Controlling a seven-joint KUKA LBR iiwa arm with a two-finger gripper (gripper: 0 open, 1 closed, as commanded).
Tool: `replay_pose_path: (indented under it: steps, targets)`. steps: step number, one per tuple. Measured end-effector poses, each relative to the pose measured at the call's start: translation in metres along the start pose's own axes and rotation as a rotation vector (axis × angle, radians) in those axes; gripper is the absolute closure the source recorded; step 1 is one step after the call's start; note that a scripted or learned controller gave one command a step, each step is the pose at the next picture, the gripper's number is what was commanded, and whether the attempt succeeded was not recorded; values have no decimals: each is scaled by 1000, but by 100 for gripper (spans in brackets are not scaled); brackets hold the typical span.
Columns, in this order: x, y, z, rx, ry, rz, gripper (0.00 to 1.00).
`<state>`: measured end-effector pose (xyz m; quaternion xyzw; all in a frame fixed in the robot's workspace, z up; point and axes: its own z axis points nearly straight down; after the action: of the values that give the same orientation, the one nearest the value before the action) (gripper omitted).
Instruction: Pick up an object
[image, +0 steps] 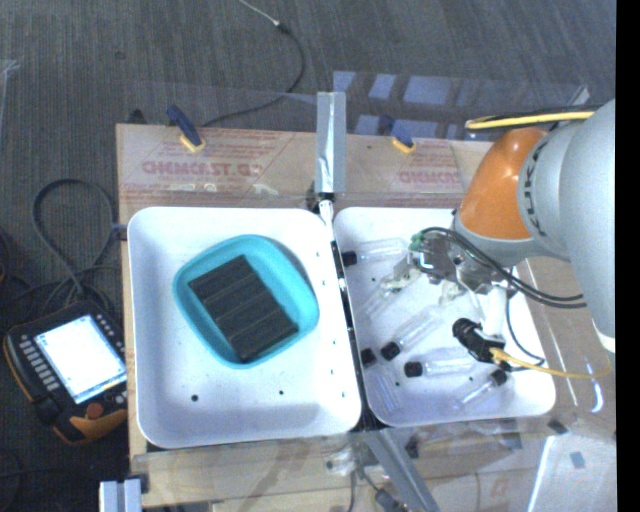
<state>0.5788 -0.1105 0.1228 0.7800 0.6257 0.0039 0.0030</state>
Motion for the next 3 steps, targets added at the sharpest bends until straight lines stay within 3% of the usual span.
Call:
replay_pose_path:
  steps: [1,2,3]
  targets:
    - [-29,60,-16,10,-3,-340,0]
    - [22,39,33,-1,-5,-289,0]
    - [22,41,22,-5,-3,-289,100]
